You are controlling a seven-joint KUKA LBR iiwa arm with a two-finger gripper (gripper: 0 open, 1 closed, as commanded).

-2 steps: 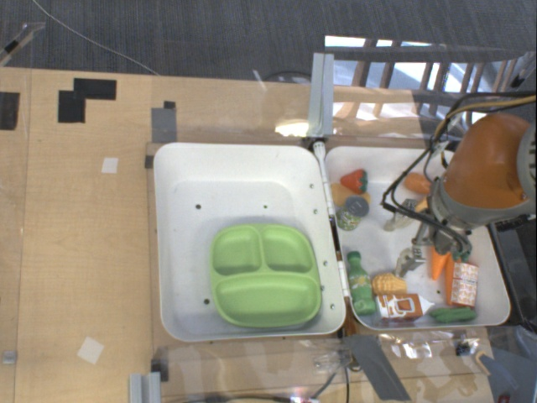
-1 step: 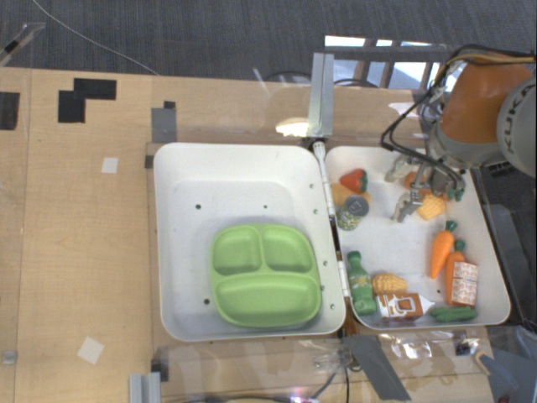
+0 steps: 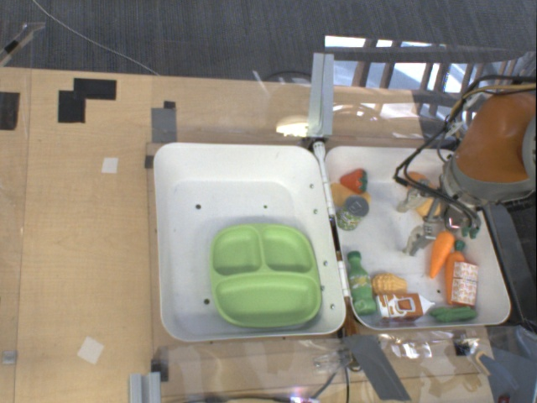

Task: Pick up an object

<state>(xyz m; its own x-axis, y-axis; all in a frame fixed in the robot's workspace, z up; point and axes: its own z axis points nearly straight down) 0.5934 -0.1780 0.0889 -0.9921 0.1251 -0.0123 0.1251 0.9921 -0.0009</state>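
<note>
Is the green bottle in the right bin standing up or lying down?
Lying down: the green bottle rests lengthwise on the floor of the right bin, by its left wall.

Two shallow white plastic bins [image 3: 168, 225] are seen. One green three-compartment plate [image 3: 265, 275], one red strawberry [image 3: 354, 180], one small round tin [image 3: 353, 211], one green bottle [image 3: 359, 280], two orange carrots [image 3: 439, 255] and two printed cartons [image 3: 400, 306] are counted.

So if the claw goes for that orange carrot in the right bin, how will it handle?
The carrot looks like smooth toy plastic, so probably light and stiff but a bit slippery. Its tapered, round shape may roll or squirt out of a pinch. It lies close beside the orange carton, which could get nudged.
</note>
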